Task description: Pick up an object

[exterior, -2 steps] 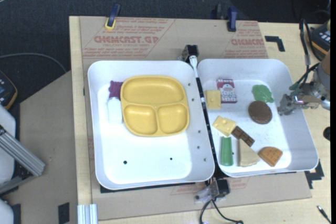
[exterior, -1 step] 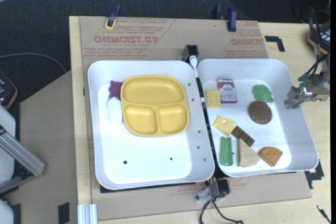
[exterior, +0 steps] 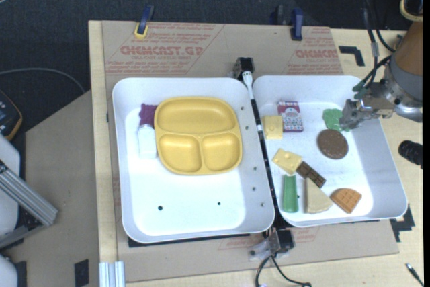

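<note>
Left bin (exterior: 127, 144): yellow tray (exterior: 198, 134) upper centre, bare floor toward its near rim. Right bin (exterior: 393, 178): 8 small items crowded; brown disc (exterior: 332, 144) mid-right, green piece (exterior: 331, 118) under the hand (exterior: 351, 116) by the right rim; finger spacing cannot be told.

**Mostly smooth plastic, on a papered board**

You're looking at two white bins, the left bin (exterior: 127, 144) and the right bin (exterior: 390, 165), both smooth plastic with a slight sheen. The yellow divided tray (exterior: 198, 134) is glossy plastic too (highlights run along its rims). Under them, the bench board (exterior: 201, 44) wears matt brown paper with red print. The brown disc (exterior: 332, 144) looks dull and faintly textured. The gripper (exterior: 351, 114) reads as bare grey metal.
</note>
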Available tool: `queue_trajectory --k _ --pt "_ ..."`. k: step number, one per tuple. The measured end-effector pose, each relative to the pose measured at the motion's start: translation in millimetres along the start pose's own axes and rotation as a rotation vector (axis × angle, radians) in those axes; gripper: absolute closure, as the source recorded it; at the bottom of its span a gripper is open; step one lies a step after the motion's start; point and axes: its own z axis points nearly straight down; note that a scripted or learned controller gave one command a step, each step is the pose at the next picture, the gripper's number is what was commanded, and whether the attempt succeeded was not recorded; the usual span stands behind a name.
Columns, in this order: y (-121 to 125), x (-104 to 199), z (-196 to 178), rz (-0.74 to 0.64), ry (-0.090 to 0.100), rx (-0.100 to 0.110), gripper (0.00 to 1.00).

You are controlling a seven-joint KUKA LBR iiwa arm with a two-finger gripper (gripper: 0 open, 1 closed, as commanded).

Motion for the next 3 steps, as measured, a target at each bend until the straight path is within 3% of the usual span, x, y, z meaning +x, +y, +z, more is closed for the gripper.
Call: queue_trajectory --k 2,3 --pt "15.9 102.4 14.2 0.001 0.003 0.009 1.0" --pt "34.3 159.9 3.3 0.0 0.001 0.001 1.0"
